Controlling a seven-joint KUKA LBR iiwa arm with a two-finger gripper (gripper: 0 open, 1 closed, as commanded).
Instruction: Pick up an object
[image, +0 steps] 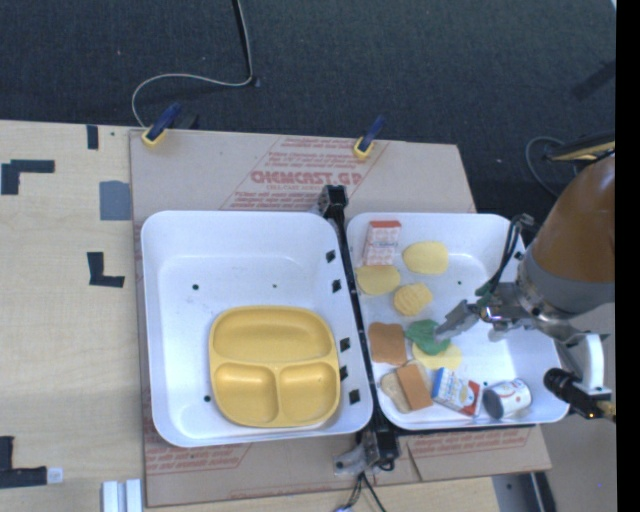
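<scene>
The right bin (470, 232) holds several toy foods. A green piece (428, 335) lies near its middle on a pale yellow piece (447, 356). My gripper (452, 319) reaches in from the right and hangs just to the right of and above the green piece, its tip close to it. I see nothing held in it. Around it are a brown bread slice (388, 343), a ridged yellow piece (412, 297), two more yellow pieces (427, 258) (378, 279) and a red and white carton (381, 240).
Along the right bin's front edge lie a toast piece (410, 385), a small colourful carton (455, 390) and a white can (507, 398). The left bin (170, 260) holds a yellow divided plate (275, 365). A black divider runs between the bins.
</scene>
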